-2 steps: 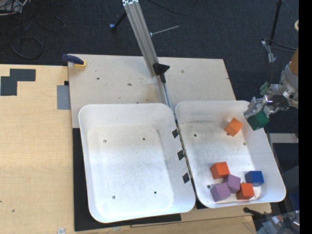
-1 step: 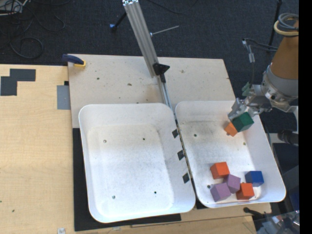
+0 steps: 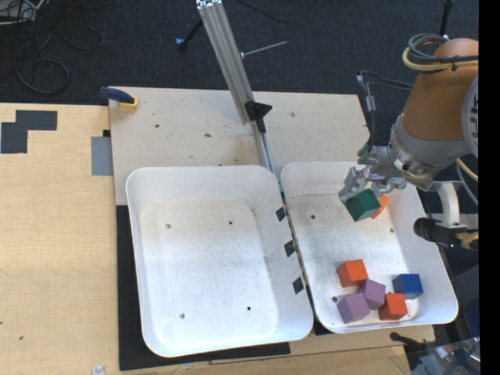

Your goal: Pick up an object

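- A green block [image 3: 362, 205] was seen pinched between the fingers of the gripper [image 3: 364, 196], held above the far part of the right bin [image 3: 328, 209]; a sliver of orange showed just beside it.
- The lift step was judged to be in hand; a steady rise with the pinch kept firm was called for next.
- Matte, hard-edged cubes were left clustered near the bin's near corner: an orange cube [image 3: 352, 272], two purple cubes [image 3: 361, 301], a blue cube [image 3: 407, 284].
- The left bin [image 3: 156, 209] was smooth white plastic, faintly speckled.
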Robot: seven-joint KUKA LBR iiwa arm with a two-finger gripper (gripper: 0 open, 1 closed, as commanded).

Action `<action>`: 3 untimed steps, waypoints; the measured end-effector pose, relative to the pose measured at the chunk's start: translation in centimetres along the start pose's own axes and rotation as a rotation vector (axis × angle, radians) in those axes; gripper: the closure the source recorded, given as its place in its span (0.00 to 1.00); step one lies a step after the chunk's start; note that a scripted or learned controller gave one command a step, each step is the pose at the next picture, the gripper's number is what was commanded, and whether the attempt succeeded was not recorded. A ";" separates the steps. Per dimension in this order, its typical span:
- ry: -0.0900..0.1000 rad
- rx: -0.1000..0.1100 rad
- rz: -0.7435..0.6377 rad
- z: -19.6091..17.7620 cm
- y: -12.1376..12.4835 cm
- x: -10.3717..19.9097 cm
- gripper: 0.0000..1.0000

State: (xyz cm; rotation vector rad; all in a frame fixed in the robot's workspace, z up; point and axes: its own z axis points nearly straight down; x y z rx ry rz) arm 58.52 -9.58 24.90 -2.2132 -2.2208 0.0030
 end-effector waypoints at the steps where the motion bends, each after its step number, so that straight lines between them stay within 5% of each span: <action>1: 0.000 0.000 -0.001 0.8 -0.7 6.0 1.00; 3: -0.001 0.001 -0.001 1.4 -4.1 15.6 1.00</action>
